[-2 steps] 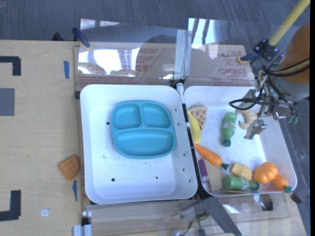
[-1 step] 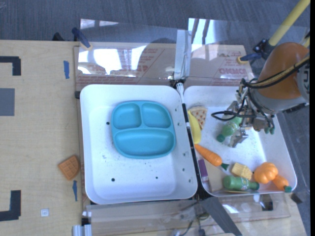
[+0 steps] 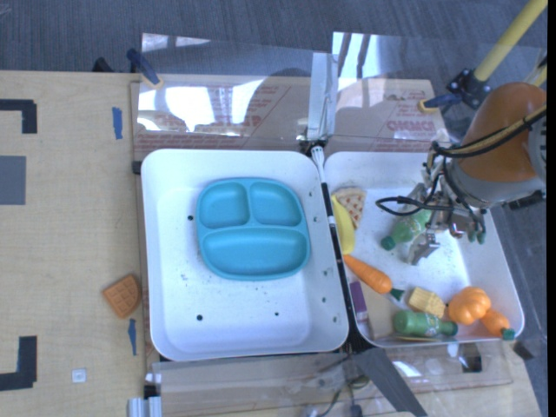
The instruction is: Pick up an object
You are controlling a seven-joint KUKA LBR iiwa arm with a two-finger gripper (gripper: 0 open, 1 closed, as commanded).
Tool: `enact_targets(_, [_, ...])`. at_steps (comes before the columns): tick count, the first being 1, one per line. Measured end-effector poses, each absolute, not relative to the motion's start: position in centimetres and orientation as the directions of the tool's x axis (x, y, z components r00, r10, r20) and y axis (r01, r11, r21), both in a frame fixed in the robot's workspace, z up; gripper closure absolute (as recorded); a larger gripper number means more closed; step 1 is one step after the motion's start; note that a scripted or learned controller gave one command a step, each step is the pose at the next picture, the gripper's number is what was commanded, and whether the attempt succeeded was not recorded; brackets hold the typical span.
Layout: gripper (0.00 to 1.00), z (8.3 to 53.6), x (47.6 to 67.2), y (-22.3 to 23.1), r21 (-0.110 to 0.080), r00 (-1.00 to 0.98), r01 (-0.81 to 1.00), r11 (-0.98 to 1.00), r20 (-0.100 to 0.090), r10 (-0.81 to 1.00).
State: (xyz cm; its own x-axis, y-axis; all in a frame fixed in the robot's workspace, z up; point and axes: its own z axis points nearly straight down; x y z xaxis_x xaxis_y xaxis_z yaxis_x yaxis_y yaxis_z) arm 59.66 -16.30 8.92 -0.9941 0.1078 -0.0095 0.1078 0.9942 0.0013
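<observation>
The arm [image 3: 504, 137] enters from the upper right of the frame and reaches down into the right bin [image 3: 504, 276]. Its gripper [image 3: 426, 241] is low over the upper middle part of this bin. A small green object [image 3: 403, 233] sits just at the left of the gripper tip, touching or almost touching it. I cannot tell if the fingers are open or closed, and I cannot tell if the green object is between them, because the wrist and black cables cover this place.

The other things in the right bin are lying freely. A toy carrot [image 3: 369, 274] lies at a slant near the left wall. Above it, along the same wall, there is a yellow banana-like piece [image 3: 344, 224] and a waffle-patterned piece [image 3: 351, 202]. In the lower part of the bin I see a green bottle [image 3: 423, 323] on its side, a pale yellow block [image 3: 426, 300] just above it, and an orange pumpkin-like toy [image 3: 470, 304] at their right.

The left bin [image 3: 174, 320] holds a blue divided plate [image 3: 253, 228] with three compartments, in its upper middle part. Outside the bins, on the wooden bench [image 3: 61, 250] at the lower left of the frame, a small brown waffle-like square [image 3: 122, 295] lies alone.
</observation>
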Motion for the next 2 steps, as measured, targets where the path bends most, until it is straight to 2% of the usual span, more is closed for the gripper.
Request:
enact_targets(1, [0.0, 8.9, 59.27, -17.35, 0.002, -0.975, 0.223, 0.975, -0.009, 0.223])
enact_targets(2, [0.0, 8.89, 59.84, -16.46, 0.001, -0.963, 0.269, 0.963, -0.013, 0.269])
